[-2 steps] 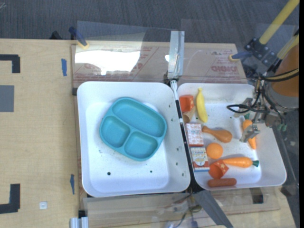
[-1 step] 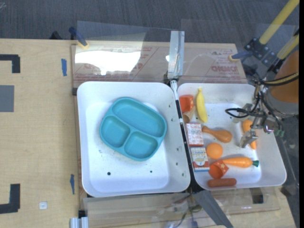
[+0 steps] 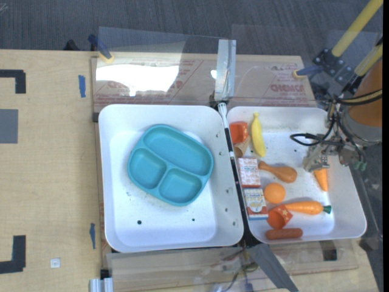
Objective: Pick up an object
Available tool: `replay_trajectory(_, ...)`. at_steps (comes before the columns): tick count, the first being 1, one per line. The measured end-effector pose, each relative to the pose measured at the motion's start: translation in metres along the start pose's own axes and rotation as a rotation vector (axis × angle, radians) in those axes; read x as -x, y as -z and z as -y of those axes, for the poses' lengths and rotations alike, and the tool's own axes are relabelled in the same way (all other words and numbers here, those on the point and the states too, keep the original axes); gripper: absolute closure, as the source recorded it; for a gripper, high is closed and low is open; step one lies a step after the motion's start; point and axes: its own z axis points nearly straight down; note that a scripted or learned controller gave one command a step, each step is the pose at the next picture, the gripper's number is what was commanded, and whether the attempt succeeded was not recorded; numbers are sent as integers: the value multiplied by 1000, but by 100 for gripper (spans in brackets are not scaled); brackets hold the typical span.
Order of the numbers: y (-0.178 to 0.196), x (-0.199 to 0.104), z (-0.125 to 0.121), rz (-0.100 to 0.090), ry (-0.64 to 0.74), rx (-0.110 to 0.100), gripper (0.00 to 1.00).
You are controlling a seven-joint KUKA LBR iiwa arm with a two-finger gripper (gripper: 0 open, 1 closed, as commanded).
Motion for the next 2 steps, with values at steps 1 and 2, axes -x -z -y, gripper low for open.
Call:
replay_trajectory(1,-1,-1,0,-2,0,0,0)
replay_trajectory(2,-15,-6,2,-14,-10,2,0)
